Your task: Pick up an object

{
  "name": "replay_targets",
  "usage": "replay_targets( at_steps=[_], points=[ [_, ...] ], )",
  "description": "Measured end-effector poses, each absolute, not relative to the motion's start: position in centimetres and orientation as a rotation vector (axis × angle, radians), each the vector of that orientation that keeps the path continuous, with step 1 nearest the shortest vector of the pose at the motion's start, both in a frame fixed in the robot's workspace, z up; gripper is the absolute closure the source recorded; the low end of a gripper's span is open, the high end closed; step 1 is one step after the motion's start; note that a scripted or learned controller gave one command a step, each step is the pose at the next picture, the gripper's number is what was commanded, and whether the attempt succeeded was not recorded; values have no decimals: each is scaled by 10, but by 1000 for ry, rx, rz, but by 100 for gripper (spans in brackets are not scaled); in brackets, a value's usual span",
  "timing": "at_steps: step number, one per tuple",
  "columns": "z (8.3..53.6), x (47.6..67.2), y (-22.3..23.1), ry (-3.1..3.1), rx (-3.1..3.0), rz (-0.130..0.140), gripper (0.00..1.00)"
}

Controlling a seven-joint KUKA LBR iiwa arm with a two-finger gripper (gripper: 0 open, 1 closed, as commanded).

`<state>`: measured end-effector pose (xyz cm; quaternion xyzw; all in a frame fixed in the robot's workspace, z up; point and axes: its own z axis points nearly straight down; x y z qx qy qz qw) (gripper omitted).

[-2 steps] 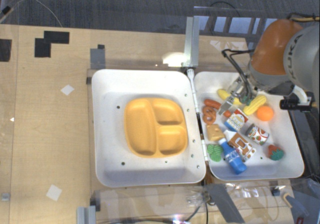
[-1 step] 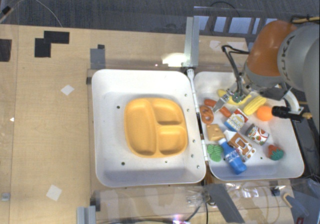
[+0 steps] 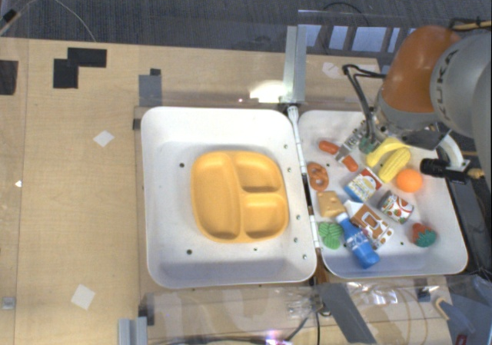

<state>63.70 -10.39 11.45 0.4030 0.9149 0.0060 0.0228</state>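
My gripper [image 3: 360, 139] hangs low over the back of the right bin [image 3: 453, 255], under the orange-banded wrist [image 3: 415, 67]. It sits just left of a yellow corn cob [image 3: 390, 157] and right of a small orange-red carrot [image 3: 330, 147]. Nothing can be seen held in it. Close by lie an orange ball [image 3: 410, 180], a brown pretzel [image 3: 317, 175], a tan bread piece [image 3: 330, 203] and a small carton [image 3: 363, 184].
Toward the right bin's front lie a green leafy toy [image 3: 331, 235], a blue bottle [image 3: 360, 247], two more cartons [image 3: 396, 207] and a strawberry [image 3: 423, 236]. The left bin [image 3: 165, 144] holds a yellow divided tray [image 3: 238, 196]. A metal post [image 3: 296, 67] stands behind the bins.
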Motion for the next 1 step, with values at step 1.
replay_targets(
  at_steps=[1],
  points=[
    [192,664,-54,2598,1750,10,100]
  ],
)
